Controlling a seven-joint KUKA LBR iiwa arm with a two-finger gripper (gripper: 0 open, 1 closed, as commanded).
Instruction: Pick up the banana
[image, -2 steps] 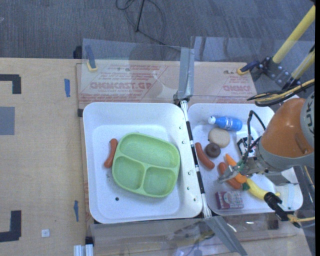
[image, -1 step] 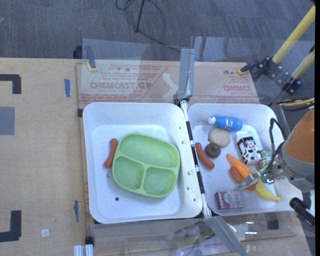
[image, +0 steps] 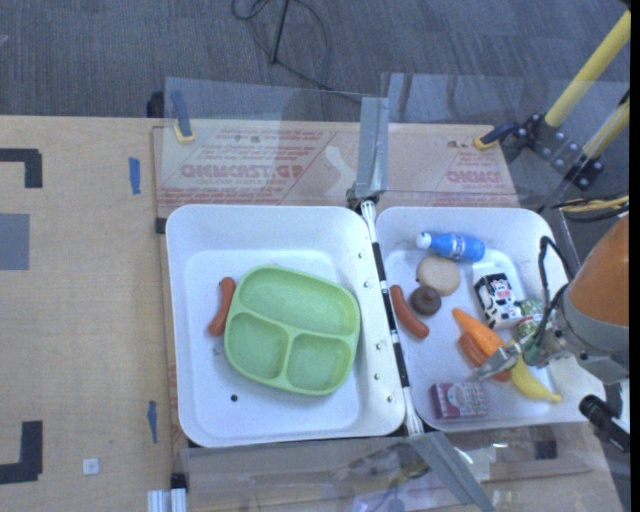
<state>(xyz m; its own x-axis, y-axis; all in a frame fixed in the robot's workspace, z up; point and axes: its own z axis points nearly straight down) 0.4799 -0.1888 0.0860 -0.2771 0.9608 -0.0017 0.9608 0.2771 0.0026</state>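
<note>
Carrot and carton beside banana.

One camera is watching me, fixed above the bench and looking down at a slant. It is taking in both white bins side by side: the left bin sitting near the middle of the picture, the right bin lying toward the right side. The far edge of the bench and a strip of grey floor are showing along the top, so the lens is tilting away from the near side. It is standing back enough to frame both bins whole. My arm is coming in from the right edge, partly cut off there.
</note>
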